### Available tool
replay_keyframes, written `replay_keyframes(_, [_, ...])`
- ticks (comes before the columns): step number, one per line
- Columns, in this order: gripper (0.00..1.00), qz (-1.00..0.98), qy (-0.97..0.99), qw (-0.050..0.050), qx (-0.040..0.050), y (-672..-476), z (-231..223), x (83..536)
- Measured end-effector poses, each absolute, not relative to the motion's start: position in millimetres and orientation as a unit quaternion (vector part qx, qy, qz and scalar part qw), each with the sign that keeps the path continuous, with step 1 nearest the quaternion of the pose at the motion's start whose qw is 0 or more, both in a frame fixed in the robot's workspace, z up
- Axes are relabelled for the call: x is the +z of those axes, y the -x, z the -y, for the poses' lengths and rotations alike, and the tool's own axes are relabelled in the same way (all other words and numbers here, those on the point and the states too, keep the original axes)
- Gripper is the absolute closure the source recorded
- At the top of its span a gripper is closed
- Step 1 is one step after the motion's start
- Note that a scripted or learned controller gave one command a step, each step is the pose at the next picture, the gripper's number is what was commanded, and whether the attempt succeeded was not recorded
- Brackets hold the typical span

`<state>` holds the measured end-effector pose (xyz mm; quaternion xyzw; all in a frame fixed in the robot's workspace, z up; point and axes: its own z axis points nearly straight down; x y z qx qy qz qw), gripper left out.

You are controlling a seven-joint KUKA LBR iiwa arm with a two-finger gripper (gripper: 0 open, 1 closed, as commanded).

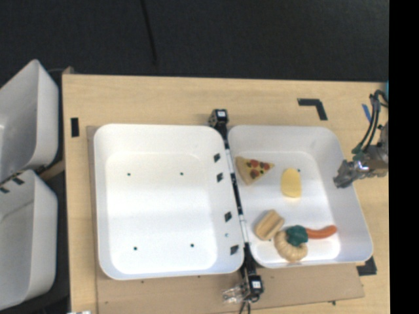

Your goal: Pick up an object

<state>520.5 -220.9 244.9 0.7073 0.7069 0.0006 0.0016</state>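
Near right bin's (327,139) front, carrot (321,231) lying crosswise, green top leftward

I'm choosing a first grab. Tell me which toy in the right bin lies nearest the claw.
The yellow block. It lies alone mid-bin, closest to the claw at the right rim; the pizza slice lies farther left, the others nearer the front.

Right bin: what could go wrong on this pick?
The bun, croissant and carrot are bunched near the right bin's front wall, so a grasp may catch two or slip. The gripper sits at the bin's right rim and could clip it. The pizza slice lies flat, hard to pinch.
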Motion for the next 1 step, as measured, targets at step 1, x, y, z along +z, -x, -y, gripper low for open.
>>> replay_keyframes(1, [1.00, -0.707, -0.708, -0.003, -0.0019, -504.7, 216.6, 125.3])
